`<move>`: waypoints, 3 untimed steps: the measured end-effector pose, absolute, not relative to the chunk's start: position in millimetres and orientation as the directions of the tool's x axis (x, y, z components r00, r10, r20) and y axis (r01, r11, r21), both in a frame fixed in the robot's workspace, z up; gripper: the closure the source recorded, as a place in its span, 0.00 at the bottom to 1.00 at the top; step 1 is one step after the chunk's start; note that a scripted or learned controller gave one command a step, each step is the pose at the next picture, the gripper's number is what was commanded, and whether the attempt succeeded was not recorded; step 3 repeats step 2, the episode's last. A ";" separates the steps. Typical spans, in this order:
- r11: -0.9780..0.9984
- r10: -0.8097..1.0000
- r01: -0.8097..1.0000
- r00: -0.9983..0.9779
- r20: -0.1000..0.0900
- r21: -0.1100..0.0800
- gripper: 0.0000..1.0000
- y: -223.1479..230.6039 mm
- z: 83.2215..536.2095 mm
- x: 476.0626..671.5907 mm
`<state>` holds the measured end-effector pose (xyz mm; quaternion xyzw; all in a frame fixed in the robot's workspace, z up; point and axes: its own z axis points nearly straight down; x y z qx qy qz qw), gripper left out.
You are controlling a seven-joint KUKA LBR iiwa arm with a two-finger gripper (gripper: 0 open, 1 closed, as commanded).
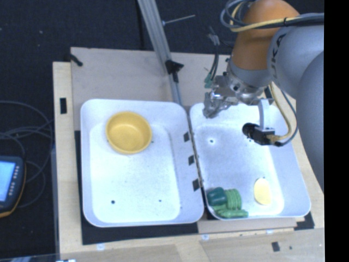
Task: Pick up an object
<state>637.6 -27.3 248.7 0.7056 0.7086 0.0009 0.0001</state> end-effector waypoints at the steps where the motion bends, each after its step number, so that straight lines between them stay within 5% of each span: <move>1: 0.004 1.000 1.000 -0.004 0.001 0.001 1.00 23.8 255.5 648.4; 2: 0.003 1.000 1.000 -0.003 0.001 0.000 1.00 75.0 247.0 652.4; 3: 0.003 1.000 1.000 -0.003 0.001 0.000 1.00 75.0 247.0 652.4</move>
